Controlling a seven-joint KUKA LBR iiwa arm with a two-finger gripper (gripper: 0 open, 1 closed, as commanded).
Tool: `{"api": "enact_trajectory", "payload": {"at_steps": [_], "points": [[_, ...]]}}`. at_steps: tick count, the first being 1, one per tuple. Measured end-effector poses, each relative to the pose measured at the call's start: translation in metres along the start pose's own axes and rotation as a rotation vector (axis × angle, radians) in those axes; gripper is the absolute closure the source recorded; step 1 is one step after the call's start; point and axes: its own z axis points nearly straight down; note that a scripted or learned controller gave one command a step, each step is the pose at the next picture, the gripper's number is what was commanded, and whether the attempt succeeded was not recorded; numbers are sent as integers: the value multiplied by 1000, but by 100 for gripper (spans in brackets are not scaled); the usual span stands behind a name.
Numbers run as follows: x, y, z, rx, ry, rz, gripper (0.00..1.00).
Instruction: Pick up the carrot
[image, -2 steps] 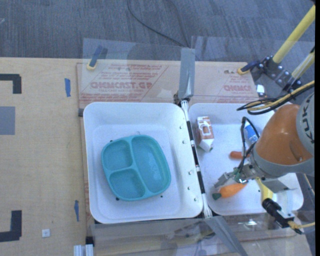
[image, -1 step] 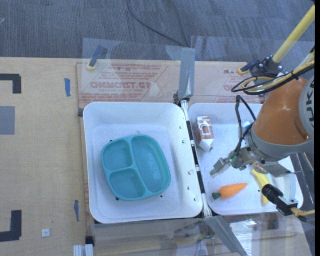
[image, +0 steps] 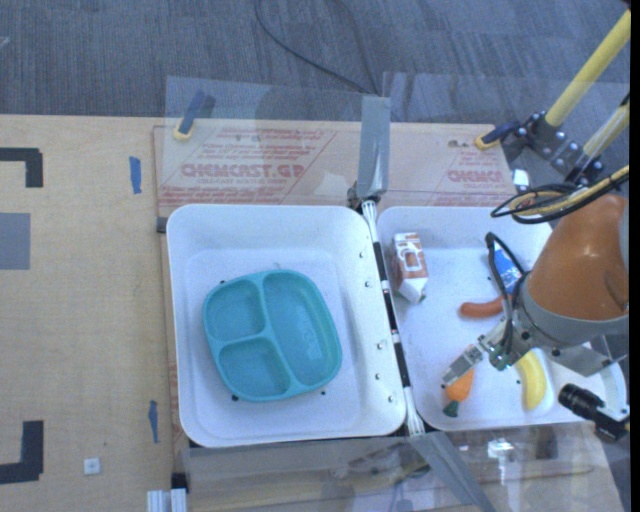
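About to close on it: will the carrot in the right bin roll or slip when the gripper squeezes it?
The carrot looks like a small, smooth toy with a rounded, tapering body, so it may well roll sideways or squirt out of a pinch. It is probably light and stiff. It lies near the right bin front wall, with the gripper just above it, so a nudge could push it against that wall.

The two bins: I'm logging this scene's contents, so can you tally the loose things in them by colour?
Teal: 1, the divided plate in the left bin
Orange: 2, the carrot and a sausage-like piece
Yellow: 1, the banana
White and brown: 1, the small carton
Blue: 1, a thing partly hidden by the arm
Total: 6
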Motion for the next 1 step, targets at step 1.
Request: {"api": "enact_trajectory", "payload": {"at_steps": [1], "points": [[-11,-3,34,-7,-4,-144,0]]}}
